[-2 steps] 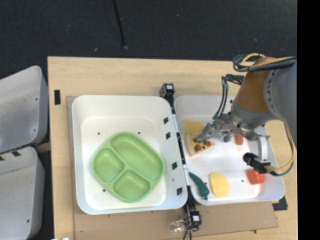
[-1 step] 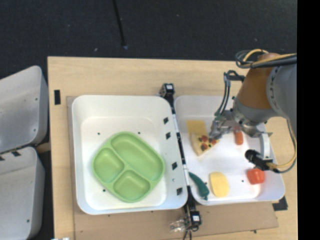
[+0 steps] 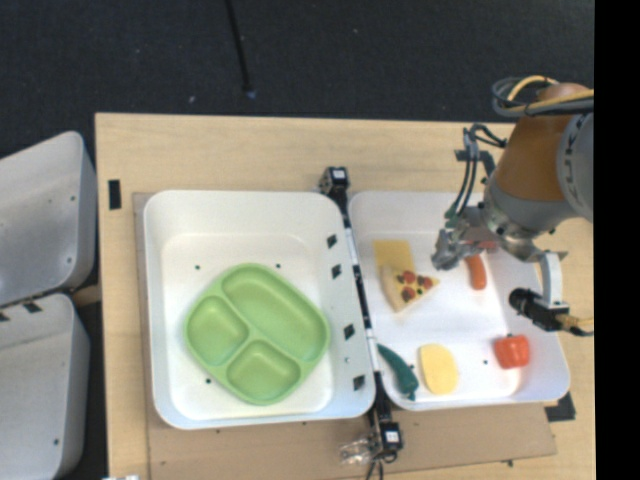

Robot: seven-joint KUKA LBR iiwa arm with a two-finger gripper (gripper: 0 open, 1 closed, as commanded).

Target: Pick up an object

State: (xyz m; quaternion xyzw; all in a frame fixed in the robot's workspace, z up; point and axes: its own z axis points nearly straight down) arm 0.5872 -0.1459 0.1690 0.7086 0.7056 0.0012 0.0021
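Toys in the right bin (image 3: 530, 393) blur: yellow piece (image 3: 438, 368), red piece (image 3: 512, 351), pizza slice (image 3: 405, 280). No writing is legible. Farther back, the end effector (image 3: 455, 251) hangs beside an orange sausage (image 3: 478, 271); its opening cannot be made out.

Glossy white plastic bins (image 3: 165, 268); smooth green plastic plate (image 3: 257, 332); matt pale wood bench (image 3: 250, 153).

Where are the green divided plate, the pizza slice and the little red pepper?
green divided plate (image 3: 257, 332), camera view, on the ridge where its compartments meet.
pizza slice (image 3: 403, 277), camera view, middle of the slice, by its toppings.
red pepper (image 3: 512, 352), camera view, centre of its body.
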